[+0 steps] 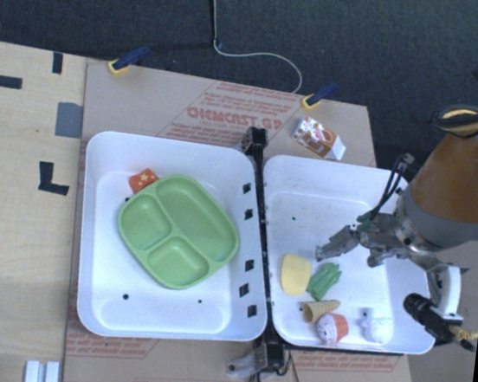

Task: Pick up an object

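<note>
Several small toys lie in the right bin: a yellow piece, a leafy green one and an ice-cream cone. Red "CHEMCAST" lettering marks the cardboard. Just above the green toy, the gripper hangs with fingers spread, holding nothing.

My gripper hangs over the right bin, just above a green toy beside a yellow piece (the green divided plate fills the left bin).
</note>
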`<action>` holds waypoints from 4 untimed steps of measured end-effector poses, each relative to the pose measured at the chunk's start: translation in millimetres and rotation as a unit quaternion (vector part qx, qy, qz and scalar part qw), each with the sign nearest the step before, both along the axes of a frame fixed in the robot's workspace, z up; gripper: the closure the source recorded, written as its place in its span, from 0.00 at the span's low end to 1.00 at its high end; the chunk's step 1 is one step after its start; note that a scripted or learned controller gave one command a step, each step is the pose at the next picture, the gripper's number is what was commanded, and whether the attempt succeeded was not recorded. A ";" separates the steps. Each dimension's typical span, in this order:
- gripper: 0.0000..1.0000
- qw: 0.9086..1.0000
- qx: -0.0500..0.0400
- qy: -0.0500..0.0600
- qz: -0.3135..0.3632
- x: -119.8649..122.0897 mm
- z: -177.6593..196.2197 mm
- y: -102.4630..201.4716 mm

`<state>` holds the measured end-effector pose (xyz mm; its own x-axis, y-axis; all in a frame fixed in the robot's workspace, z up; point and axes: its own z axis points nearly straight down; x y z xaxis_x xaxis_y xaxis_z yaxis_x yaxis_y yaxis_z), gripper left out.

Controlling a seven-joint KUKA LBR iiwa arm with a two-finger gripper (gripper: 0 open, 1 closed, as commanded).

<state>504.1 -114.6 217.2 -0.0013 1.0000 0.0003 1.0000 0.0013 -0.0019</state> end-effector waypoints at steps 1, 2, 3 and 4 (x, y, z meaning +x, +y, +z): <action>0.00 1.000 0.000 0.001 0.001 34.3 -137.4 18.9; 1.00 1.000 0.000 0.001 0.000 34.2 -121.1 17.3; 1.00 1.000 0.000 -0.007 0.003 108.0 -26.6 59.9; 1.00 1.000 0.002 -0.002 0.004 72.8 20.1 126.7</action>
